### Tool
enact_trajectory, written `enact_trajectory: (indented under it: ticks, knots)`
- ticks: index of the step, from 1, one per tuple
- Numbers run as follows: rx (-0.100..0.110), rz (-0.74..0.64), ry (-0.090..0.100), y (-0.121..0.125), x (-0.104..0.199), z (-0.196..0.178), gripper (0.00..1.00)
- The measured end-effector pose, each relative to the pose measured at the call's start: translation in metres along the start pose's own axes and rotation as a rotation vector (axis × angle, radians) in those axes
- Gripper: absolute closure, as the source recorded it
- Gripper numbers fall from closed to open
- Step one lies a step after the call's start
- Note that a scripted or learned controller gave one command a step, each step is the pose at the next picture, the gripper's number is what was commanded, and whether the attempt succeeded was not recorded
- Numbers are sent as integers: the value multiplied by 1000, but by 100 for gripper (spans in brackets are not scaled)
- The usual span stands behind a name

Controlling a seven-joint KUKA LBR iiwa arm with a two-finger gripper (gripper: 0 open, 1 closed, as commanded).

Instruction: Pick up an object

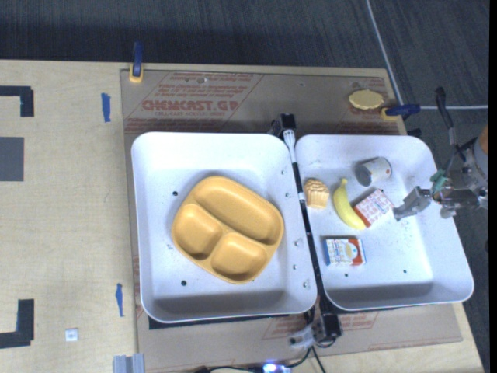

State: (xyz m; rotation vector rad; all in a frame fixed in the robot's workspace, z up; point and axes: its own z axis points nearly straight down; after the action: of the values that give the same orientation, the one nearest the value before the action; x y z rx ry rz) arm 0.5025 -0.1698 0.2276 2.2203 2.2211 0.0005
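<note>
The right bin (435, 286) holds a yellow banana (345, 204), a tan bread-like toy (315, 193), a red and white carton (373, 207), a small blue and white carton (342, 251) and a grey can (373, 170) lying on its side. My gripper (409, 203) hangs low over the right side of this bin, just right of the red and white carton. It reaches in from the bin's right rim. Nothing shows in its grasp.
The left bin (147, 154) carries a large yellow divided tray (225, 228). A round yellow disc (366, 99) lies on the cardboard behind the right bin, beside a blue clamp (400, 110). A cable runs along the gap between the bins.
</note>
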Motion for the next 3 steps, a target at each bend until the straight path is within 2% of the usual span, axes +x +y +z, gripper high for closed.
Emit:
enact_trajectory:
  ticks: [1, 2, 3]
  knots:
    - [0, 1, 0, -6, -28, 138, 0]
    - [-2, -1, 1, -22, 33, 142, 0]
    - [-11, 12, -21, -22, 63, 139, 0]
